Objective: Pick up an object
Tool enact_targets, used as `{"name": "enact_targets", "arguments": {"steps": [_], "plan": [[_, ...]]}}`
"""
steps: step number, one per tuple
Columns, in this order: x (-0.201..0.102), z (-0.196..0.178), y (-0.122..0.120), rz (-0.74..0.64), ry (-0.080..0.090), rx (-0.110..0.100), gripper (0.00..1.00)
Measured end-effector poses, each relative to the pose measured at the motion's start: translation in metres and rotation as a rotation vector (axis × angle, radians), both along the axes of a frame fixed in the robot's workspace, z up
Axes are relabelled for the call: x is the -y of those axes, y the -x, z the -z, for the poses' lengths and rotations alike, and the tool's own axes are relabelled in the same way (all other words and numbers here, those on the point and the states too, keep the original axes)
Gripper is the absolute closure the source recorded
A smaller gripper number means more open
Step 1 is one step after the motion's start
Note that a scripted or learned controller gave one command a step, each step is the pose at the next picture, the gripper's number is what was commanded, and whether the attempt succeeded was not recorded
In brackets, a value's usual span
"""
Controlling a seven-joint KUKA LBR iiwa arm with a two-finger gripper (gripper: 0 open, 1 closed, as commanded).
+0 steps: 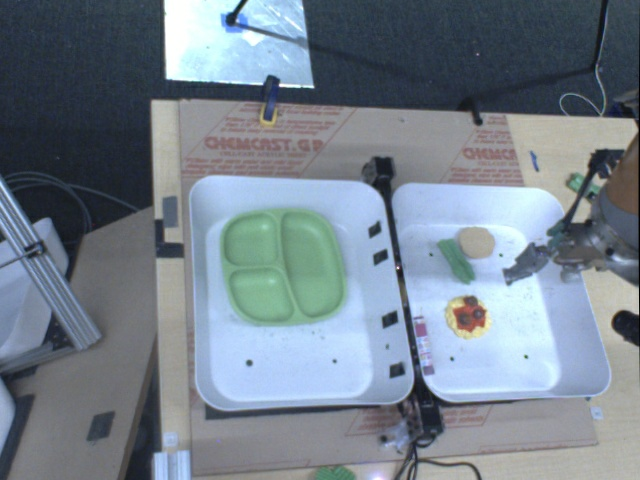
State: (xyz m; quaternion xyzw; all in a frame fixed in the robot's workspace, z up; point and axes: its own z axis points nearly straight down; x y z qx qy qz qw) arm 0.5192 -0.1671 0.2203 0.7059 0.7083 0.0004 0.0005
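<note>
My gripper (520, 266) hangs over the right bin (500, 373), near its right wall, tips aimed left & a bit down toward the middle of the bin. Can't tell if the fingers are apart or together; they blur into one grey shape at this angle. Nothing visible between them.

Behind the gripper my wrist (585, 246) runs off to the right, roughly level, w/ the rest of my arm (628, 203) leaving at the right edge, orange band just showing there.

Closest things, all lying on the bin floor & apart from the gripper: a round tan cookie (477, 241) left of the tips, a green pickle-like strip (457, 260) just beside the cookie on its lower left, tilted diagonally, and a small yellow pizza w/ red bits (468, 317) nearer the camera, below-left of the gripper. A thin red-and-white stick (422, 340) lies along the bin's left wall.

Further out, the left bin (290, 368) holds a green divided plate (283, 266), three sections, flat, sitting toward the upper-middle. Both bins rest side by side on a cardboard sheet (290, 138) on the bench.
</note>
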Motion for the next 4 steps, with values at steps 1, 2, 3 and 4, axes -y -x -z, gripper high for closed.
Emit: {"name": "enact_targets", "arguments": {"steps": [1, 2, 3, 4], "plan": [[0.004, 0.142, -0.032, 0.000, 0.001, 0.001, 0.00], [0.005, 0.119, -0.119, -0.004, 0.003, 0.011, 0.00], [0.006, 0.109, -0.116, -0.004, 0.002, 0.006, 1.00], [0.006, 0.110, -0.116, -0.005, 0.002, 0.005, 0.00]]}}
